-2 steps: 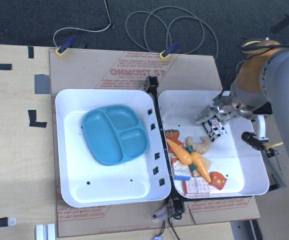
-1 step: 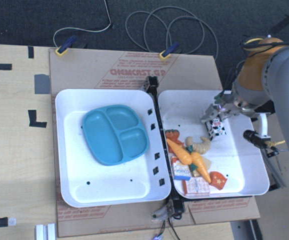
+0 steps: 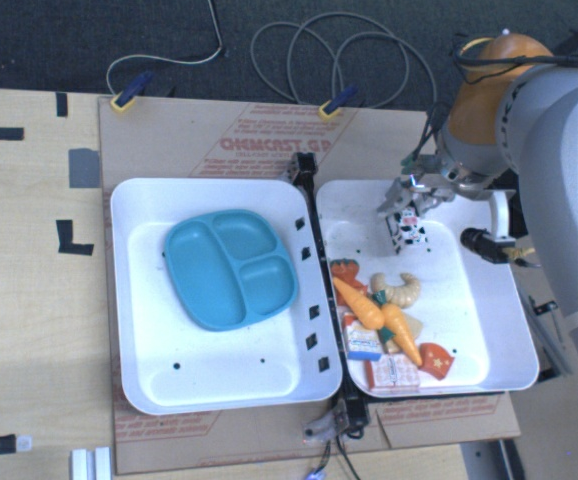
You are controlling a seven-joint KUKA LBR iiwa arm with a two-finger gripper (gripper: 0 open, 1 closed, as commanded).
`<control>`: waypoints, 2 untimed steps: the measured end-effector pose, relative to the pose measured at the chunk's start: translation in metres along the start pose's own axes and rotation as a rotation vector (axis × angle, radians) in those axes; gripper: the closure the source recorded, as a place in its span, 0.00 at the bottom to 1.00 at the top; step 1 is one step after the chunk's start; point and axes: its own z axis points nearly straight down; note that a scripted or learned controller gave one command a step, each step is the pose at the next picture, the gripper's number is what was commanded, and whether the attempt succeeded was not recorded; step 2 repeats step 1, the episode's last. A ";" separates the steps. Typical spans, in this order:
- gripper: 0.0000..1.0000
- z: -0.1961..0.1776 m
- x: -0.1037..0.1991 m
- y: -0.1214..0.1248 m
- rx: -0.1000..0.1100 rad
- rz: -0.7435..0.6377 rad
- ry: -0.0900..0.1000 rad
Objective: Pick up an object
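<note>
The pincer (image 3: pixel 406 211) hangs over the right bin's (image 3: pixel 499 368) far end, and a small black-and-white toy (image 3: pixel 407 232) sits between its fingers, gripped. The carrots (image 3: pixel 374 316) and other toys lie nearer the camera, well apart.

Even, bright overhead light, soft shadows, mild glare on the white bins (image 3: pixel 129 268), slightly soft focus.

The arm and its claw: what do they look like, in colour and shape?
The arm is thick, rounded and grey, with an orange band above the wrist. The claw is small, of silvery metal with dark parts. A black cable curves over the band.
</note>
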 end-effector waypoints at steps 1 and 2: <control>1.00 -0.054 0.080 -0.010 -0.003 -0.001 0.001; 1.00 -0.054 0.080 -0.010 -0.003 -0.001 0.001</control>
